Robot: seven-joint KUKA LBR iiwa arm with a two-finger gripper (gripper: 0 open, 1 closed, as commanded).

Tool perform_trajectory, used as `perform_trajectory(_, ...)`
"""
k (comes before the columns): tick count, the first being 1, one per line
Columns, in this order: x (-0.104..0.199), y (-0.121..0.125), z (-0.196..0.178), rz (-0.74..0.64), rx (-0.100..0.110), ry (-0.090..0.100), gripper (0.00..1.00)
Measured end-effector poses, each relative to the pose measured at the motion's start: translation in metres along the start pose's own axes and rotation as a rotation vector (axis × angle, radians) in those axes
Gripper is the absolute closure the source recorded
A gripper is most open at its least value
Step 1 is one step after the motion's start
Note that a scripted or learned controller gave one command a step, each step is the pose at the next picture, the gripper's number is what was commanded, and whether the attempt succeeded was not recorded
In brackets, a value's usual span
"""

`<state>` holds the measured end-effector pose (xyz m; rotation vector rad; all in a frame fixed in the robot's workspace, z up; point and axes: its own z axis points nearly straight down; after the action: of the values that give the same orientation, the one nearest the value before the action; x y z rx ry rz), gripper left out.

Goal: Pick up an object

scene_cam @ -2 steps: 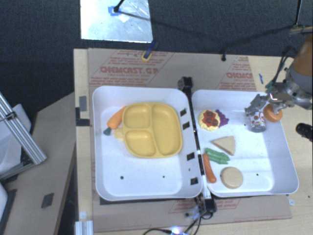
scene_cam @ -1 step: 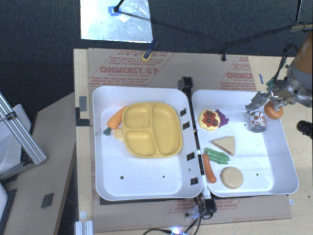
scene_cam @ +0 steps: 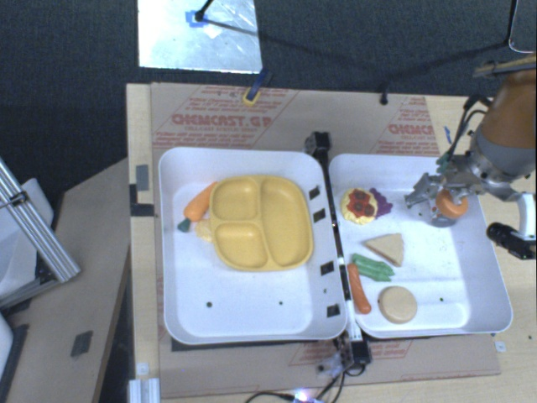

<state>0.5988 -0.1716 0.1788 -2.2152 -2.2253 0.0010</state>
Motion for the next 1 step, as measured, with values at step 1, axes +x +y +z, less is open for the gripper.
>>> perform_trajectory(1, 0.0053, 0.0052, 0.0447, -0.001, 0.001, 0.000, 0.00)
